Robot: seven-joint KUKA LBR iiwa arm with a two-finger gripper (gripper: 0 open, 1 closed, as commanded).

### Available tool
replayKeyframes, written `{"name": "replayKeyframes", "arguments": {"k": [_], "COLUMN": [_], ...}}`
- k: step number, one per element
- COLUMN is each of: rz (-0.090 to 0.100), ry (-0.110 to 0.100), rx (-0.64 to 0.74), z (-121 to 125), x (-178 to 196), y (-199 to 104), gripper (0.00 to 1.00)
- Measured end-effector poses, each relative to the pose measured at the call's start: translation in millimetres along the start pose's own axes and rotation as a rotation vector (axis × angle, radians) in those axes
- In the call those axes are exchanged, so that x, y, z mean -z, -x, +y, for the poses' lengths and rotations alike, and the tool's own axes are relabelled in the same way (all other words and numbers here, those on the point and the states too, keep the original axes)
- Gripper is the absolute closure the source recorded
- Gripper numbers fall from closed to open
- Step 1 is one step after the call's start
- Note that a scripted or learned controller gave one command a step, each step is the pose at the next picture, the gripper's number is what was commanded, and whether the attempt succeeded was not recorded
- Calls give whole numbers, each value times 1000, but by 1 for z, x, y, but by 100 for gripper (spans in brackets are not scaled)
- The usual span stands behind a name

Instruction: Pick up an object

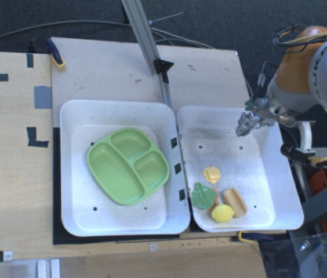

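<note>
Near the right bin's [279, 213] front, the lemon [222, 214] lies well apart from the fingers [243, 130], whose spread I cannot tell.

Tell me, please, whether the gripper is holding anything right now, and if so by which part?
Nothing is held: the gripper hovers over bare floor at the right bin's far end, away from the food toys.

Even, soft light across the table [111, 68], nothing harsh. The two white bins [71, 155] read bright, close to washed out, and the surround above them goes dark and grainy. Faint shadows hug the green plate [127, 165] on its lower edge. Overall soft, slightly blurred; small items near the plate lack crisp detail.
</note>
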State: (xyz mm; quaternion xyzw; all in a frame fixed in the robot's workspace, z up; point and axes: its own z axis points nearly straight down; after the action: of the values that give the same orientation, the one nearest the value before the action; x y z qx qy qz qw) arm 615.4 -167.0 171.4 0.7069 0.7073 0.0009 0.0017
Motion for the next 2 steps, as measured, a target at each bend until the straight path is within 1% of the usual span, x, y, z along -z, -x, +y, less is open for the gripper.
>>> {"name": "replayKeyframes", "arguments": {"k": [1,2], "rz": [0,1], "ry": [1,0], "rx": [2,1], "z": [-3,-2], "x": [51,84], "y": [-10,-10], "gripper": [100,100]}}
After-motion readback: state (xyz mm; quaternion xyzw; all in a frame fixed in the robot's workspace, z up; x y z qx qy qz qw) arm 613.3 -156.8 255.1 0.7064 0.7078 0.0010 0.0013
